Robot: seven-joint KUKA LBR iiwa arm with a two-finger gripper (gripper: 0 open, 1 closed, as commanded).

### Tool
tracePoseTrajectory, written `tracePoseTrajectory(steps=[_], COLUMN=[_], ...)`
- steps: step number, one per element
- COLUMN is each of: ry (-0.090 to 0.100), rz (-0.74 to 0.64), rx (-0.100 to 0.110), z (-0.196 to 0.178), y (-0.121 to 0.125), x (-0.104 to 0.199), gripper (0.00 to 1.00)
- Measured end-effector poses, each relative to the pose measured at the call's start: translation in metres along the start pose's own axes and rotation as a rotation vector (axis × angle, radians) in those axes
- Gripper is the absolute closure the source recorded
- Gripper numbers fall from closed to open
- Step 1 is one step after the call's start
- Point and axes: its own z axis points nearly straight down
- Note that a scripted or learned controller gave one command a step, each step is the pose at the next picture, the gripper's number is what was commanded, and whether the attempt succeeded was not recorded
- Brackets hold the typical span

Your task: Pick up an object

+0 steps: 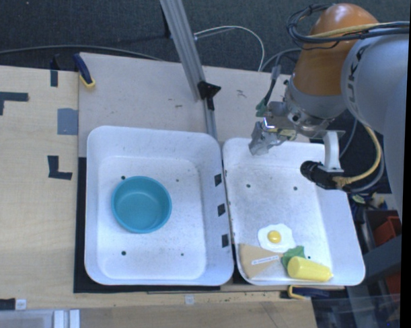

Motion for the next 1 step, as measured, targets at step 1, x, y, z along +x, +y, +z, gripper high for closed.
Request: tracePoseTrajectory(steps=[1], ry=[0.000], rz=[0.000], rx=[0.000], z=[0.0025], y=[-0.0025], x=[0.0533], gripper=[1.00])
